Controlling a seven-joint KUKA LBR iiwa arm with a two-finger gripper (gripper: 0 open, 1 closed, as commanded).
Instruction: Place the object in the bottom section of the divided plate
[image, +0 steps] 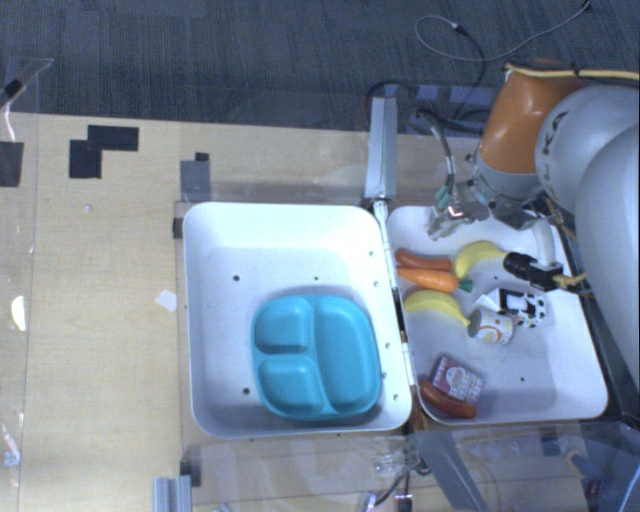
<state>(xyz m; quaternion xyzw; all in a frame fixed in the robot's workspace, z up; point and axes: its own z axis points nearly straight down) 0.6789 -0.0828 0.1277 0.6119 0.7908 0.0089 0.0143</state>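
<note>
Blue rounded plastic divided plate (318, 355) lies flat in the near half of the left white bin (215, 300), its large section toward the right bin. Right white bin (570, 380) holds, near to far, a dark red packet (452, 384), yellow bananas (436, 304) and orange carrots (426, 264). Both bins sit on a pale wooden bench (90, 330). The gripper (447, 218) hovers over the right bin's far edge; its grip state cannot be told.
</note>
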